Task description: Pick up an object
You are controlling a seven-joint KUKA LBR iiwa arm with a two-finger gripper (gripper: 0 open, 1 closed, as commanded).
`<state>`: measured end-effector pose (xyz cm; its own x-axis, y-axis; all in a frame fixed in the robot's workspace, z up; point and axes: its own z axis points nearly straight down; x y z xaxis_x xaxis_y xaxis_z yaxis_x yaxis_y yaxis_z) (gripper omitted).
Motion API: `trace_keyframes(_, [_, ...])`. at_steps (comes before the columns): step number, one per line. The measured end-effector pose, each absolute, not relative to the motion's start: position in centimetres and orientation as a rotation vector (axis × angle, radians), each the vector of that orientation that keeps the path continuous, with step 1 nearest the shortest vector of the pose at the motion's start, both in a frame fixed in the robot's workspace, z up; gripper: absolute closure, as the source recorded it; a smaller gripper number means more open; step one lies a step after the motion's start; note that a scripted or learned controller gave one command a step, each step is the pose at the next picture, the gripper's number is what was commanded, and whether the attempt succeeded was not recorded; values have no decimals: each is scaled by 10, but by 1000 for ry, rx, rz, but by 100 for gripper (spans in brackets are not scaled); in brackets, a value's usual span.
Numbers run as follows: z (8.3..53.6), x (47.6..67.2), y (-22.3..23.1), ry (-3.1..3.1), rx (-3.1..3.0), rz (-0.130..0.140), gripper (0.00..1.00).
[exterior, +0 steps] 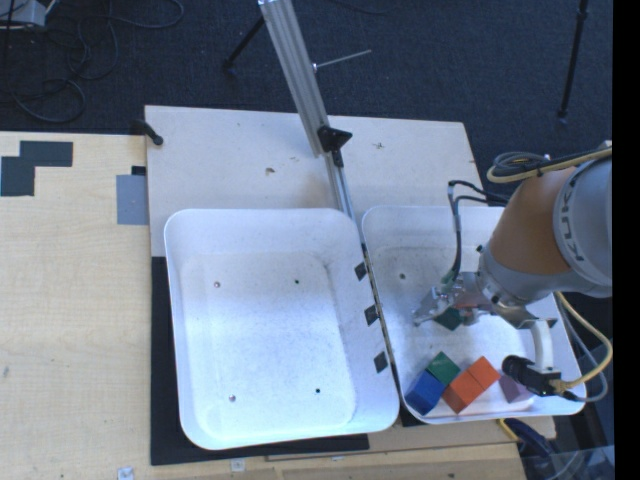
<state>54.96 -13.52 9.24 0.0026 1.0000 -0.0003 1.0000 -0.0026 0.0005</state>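
My gripper (443, 311) hangs over the middle of the right bin (400, 238), at the end of the grey arm with its orange band (530, 233). A small dark green thing (453, 319) sits right at the gripper; whether it is held or lies beneath I cannot tell. Nearer the bin's front edge lie a blue block (424, 393), a green block (442, 368), an orange block (470, 382) and a purplish block (515, 388), bunched together.
The left bin (200, 238) stands beside the right one, with black clips (371, 314) along the shared wall. A slanted metal rail (300, 73) rises behind the bins. Cables (575, 363) loop off the arm at the right bin's front right corner.
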Motion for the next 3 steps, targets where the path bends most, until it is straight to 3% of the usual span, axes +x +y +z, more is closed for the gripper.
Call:
trace_keyframes(1, [102, 550, -137, 2217, 2230, -1, 100])
trace_keyframes(2, [194, 570, -53, 2229, 2213, 8, 100])
trace_keyframes(3, [189, 538, 45, 2234, 2219, -4, 100])
